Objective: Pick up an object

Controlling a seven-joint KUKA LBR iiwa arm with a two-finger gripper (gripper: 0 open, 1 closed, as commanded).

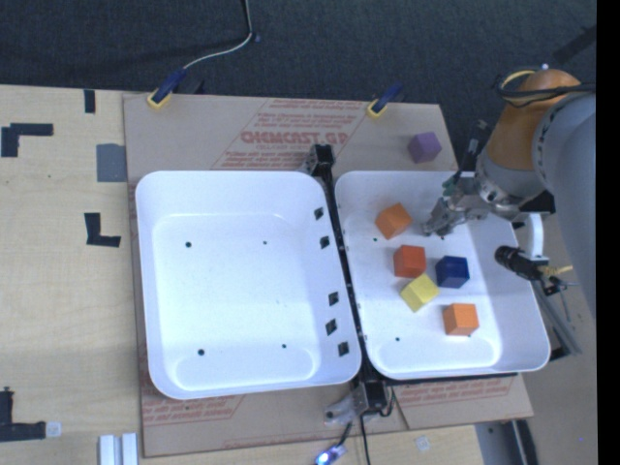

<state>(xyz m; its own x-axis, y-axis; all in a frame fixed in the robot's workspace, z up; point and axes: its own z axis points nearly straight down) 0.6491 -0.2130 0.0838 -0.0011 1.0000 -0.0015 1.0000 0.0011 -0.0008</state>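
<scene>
The gripper (438, 223) hangs over the right bin (513, 356), toward its 12 o'clock edge; the fingers blur together, so I cannot tell how they stand. That bin has five blocks: two orange (392, 221) (460, 319), one red (410, 261), one blue (452, 271), one yellow (419, 293). The nearest orange block sits at the gripper's 9 o'clock. One purple block (423, 146) lies on the counter (58, 289), at the bin's 12 o'clock. The left bin (155, 260) lies just beside the right one.
</scene>
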